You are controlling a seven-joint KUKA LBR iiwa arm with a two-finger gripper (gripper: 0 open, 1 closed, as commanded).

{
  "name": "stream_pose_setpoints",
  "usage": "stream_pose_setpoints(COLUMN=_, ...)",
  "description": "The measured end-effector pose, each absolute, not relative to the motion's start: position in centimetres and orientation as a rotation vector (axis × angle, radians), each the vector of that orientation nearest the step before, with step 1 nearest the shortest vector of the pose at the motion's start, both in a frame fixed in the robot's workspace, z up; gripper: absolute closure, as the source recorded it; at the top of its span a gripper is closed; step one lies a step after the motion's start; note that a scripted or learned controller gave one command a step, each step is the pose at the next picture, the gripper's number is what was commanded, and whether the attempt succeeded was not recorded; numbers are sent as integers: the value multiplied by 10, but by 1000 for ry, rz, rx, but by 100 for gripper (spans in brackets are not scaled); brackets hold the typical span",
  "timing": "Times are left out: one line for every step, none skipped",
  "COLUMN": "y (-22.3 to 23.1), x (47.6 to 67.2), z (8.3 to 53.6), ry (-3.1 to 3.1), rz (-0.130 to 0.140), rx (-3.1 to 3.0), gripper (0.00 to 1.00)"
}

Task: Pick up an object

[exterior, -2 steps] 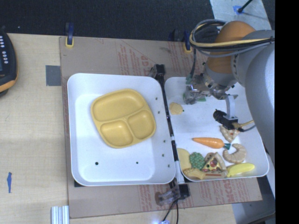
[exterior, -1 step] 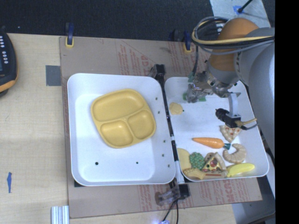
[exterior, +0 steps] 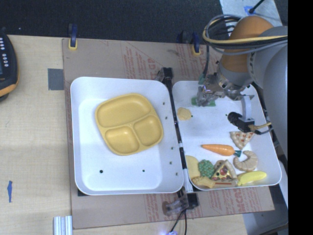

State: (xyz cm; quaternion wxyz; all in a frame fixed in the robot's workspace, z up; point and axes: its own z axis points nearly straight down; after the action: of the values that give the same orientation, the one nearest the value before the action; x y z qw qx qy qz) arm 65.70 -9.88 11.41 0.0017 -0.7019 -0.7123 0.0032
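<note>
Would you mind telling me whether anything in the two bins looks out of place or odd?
Nothing looks spilled or damaged. The yellow divided plate lies askew in the left bin, and most toy food, like the carrot, is crowded into the right bin's near corner.

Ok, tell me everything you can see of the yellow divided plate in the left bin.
The yellow divided plate looks like matte plastic, rounded-square in outline, with three compartments: one large across the far side and two smaller on the near side, parted by raised ridges. It lies flat, right way up, turned somewhat askew to the bin's edges, in the left bin, toward its far half. It rests on the bin floor; nothing lies in it and nothing else touches it.
</note>
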Motion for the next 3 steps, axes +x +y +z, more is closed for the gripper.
stream_pose_setpoints(y=-99, x=657, z=125, ry=-2240, rz=13, rx=-2198, gripper=100)
stream_pose_setpoints(y=-8, x=658, z=197, ry=-2237, rz=-9, rx=-2209, gripper=100)
stream_pose_setpoints(y=123, x=655, z=158, ry=-2237, rz=1, rx=-2199, gripper=100)
